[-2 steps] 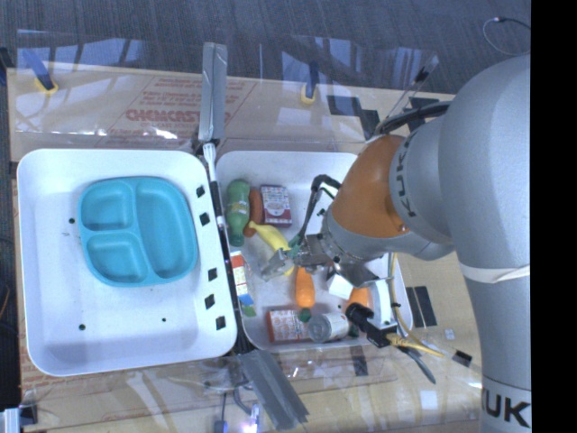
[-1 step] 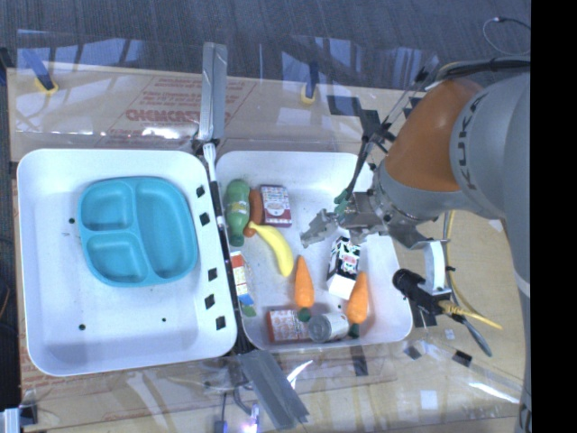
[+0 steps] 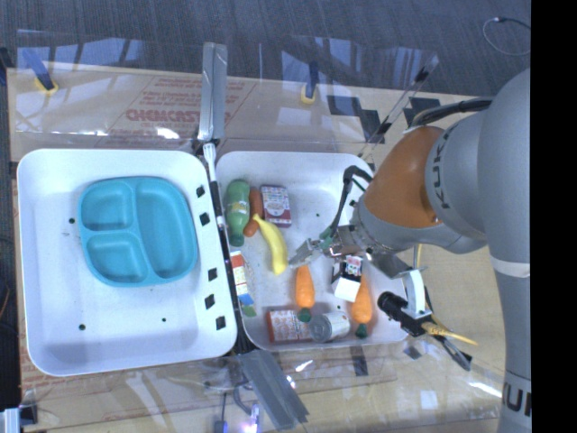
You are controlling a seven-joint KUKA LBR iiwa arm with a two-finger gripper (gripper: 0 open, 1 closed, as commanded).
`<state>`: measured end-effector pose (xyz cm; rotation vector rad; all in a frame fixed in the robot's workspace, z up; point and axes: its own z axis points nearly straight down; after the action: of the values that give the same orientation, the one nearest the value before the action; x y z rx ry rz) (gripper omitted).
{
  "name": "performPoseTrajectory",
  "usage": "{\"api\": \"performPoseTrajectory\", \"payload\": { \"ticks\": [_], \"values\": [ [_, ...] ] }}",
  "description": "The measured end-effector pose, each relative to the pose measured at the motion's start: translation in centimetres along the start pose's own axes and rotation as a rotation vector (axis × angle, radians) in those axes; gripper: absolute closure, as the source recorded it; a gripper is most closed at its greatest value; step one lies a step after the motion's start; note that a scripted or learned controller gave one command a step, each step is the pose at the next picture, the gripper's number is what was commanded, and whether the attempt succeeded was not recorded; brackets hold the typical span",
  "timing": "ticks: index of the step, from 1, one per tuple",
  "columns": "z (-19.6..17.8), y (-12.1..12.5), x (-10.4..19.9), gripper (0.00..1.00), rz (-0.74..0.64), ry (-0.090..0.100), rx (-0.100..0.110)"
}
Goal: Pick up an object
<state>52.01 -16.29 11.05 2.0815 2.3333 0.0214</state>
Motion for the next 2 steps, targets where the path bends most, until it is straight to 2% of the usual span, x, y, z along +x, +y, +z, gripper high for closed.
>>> {"api": "performPoseTrajectory", "payload": {
  "ticks": [1, 2],
  "values": [
    [-0.6, -0.4, -0.1, 1.0, -0.001, 0.001, 0.012],
    [-5.1, 1.9, 1.5, 1.0, 0.123, 0.001, 0.023]
  ]
}}
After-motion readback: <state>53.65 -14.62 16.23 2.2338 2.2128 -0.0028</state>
